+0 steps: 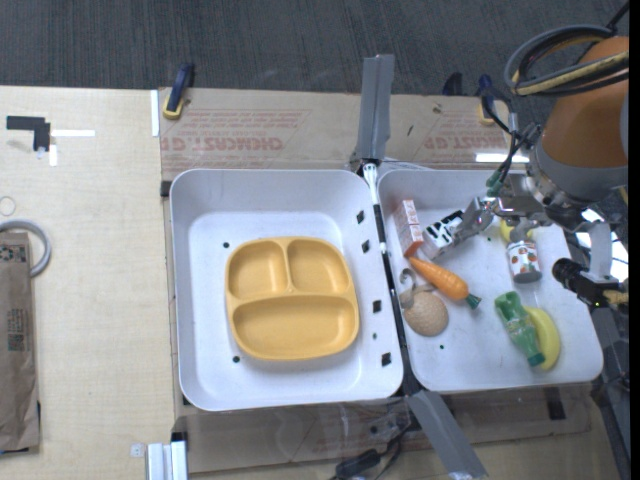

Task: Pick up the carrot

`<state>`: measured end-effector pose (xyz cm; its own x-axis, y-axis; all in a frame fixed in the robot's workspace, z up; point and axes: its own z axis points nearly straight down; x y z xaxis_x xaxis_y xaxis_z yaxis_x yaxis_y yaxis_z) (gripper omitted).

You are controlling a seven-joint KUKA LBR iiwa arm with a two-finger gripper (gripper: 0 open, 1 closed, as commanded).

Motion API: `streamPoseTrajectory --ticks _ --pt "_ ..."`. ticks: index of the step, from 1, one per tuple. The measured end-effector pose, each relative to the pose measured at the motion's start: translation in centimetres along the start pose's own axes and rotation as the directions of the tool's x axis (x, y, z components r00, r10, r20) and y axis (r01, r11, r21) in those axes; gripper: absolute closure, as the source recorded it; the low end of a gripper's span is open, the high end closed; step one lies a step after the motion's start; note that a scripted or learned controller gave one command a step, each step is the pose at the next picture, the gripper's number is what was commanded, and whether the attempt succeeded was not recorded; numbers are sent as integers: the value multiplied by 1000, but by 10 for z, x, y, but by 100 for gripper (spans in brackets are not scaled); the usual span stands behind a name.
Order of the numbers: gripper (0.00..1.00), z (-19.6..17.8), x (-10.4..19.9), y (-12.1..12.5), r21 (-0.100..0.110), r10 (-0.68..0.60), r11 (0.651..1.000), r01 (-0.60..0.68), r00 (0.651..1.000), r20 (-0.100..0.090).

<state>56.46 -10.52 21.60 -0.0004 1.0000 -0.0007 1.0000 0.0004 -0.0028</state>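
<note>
approach looks like the step in hand — the gripper [455, 230] hangs just above and a touch right of the carrot [440, 277], nothing between its fingers; how wide they stand i cannot tell. the carrot lies slanted in the right bin [580, 363], beside its left wall, a tan ball [427, 314] touching its lower side. next move: drop straight down — open room lies right of the carrot.

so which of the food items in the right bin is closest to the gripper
The carrot. Its orange body lies just below the gripper, while the tan round item, green bottle and banana sit farther off.
</note>
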Motion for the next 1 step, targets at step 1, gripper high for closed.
streamPoseTrajectory --ticks 1 --pt "0 87 2 -45 0 -112 994 112 994 -1"
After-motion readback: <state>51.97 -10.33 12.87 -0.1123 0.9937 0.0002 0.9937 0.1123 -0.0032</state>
